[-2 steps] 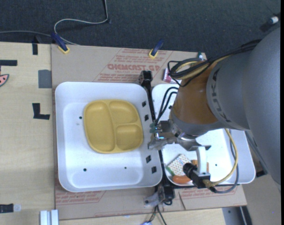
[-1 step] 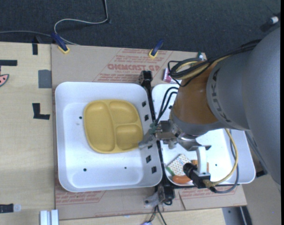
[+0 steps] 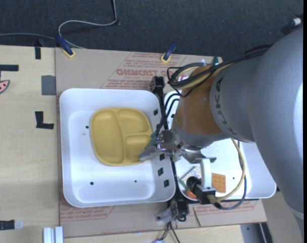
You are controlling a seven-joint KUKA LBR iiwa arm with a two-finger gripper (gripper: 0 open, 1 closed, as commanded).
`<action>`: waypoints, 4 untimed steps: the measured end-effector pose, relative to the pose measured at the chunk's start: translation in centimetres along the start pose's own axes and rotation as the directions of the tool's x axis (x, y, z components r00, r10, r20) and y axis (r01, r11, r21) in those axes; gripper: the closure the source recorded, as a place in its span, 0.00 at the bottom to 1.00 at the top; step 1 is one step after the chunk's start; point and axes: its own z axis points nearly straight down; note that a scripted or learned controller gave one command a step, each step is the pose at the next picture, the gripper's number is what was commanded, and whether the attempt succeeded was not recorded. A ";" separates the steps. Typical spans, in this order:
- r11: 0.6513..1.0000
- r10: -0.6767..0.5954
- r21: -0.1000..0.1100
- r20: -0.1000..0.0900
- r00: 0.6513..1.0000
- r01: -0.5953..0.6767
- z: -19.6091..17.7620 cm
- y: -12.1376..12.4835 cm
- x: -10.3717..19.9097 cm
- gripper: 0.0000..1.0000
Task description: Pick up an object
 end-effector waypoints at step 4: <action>1.000 0.003 -0.001 0.001 1.000 -0.003 0.0 0.1 -3.8 0.00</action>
